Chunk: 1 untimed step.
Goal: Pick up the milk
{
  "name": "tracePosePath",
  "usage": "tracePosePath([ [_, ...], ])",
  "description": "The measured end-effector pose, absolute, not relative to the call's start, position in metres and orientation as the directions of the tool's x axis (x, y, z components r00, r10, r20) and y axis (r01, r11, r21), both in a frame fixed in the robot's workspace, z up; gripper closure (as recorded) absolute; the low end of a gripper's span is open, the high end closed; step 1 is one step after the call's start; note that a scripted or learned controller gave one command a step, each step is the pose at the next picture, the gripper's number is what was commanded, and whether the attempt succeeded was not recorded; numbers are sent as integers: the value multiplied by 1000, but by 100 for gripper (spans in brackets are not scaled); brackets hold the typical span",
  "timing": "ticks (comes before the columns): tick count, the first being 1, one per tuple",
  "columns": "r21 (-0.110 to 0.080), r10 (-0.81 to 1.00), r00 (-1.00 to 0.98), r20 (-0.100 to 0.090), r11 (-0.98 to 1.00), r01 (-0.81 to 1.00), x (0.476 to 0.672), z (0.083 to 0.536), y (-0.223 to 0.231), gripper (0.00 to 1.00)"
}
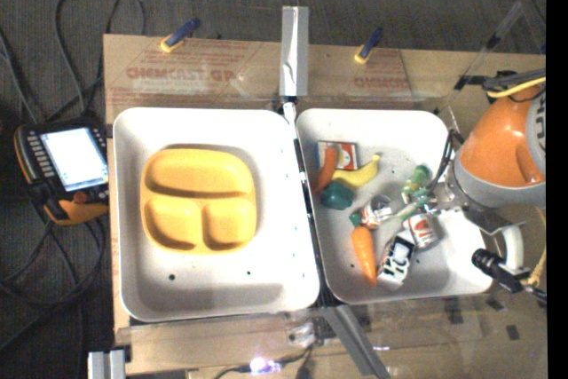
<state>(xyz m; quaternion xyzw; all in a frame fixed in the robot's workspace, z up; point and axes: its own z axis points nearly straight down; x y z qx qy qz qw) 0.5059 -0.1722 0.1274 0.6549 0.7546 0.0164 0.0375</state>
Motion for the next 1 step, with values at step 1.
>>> tracePosePath([
  [1,15,949,-316,-10,316,949,489,101,-167,0],
])
